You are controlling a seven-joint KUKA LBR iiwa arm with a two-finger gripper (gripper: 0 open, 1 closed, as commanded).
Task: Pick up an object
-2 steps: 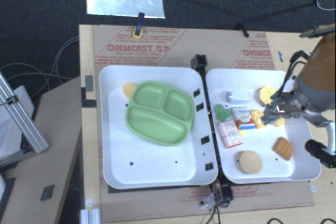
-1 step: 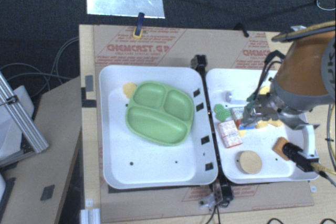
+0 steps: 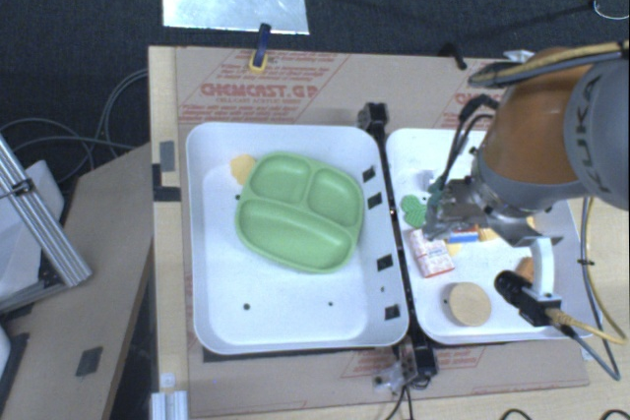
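My gripper [image 3: 445,214] is low in the right bin [image 3: 418,145], over its left middle part, with the grey and orange arm covering much of that bin. A small green thing [image 3: 412,210] lies just left of the gripper, touching or nearly touching it. A red and white packet [image 3: 431,257] lies just in front of the gripper. A blue and orange piece [image 3: 464,235] peeks out under the wrist. A tan round disc [image 3: 469,304] sits near the bin's front edge. An orange bit [image 3: 527,265] shows further right.
The left bin [image 3: 212,310] holds a green divided plate [image 3: 299,211] with a small yellow thing [image 3: 242,168] at its far left corner. A black divider with clips [image 3: 386,211] runs between the bins. Cardboard [image 3: 266,89] lies under both bins.
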